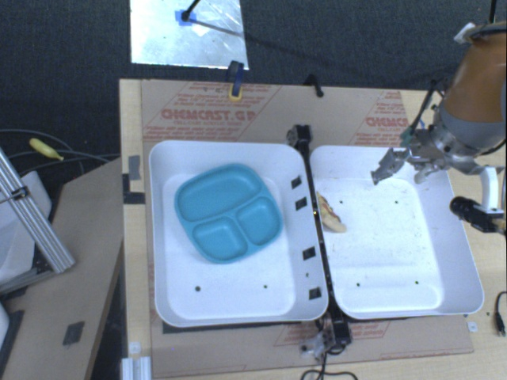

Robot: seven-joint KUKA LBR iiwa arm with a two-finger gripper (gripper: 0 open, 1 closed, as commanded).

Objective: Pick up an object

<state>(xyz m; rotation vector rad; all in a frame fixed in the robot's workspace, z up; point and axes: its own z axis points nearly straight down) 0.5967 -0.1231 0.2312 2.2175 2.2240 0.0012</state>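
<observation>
A small tan, banana-like object (331, 216) lies in the right bin (412, 291), close against its left wall. My gripper (404, 170) hangs over the bin's far right part, well to the right of and beyond that object. Its two grey fingers (386, 167) stand spread apart, open, with nothing between them. The grey arm with its orange band (479, 74) reaches in from the right edge.
A blue three-compartment plate (228, 210) lies in the left bin (230, 307). A black rail (310, 220) with clips runs between the two bins. Both bins rest on a cardboard sheet (206, 113). A shiny metal sheet (186, 22) lies beyond it.
</observation>
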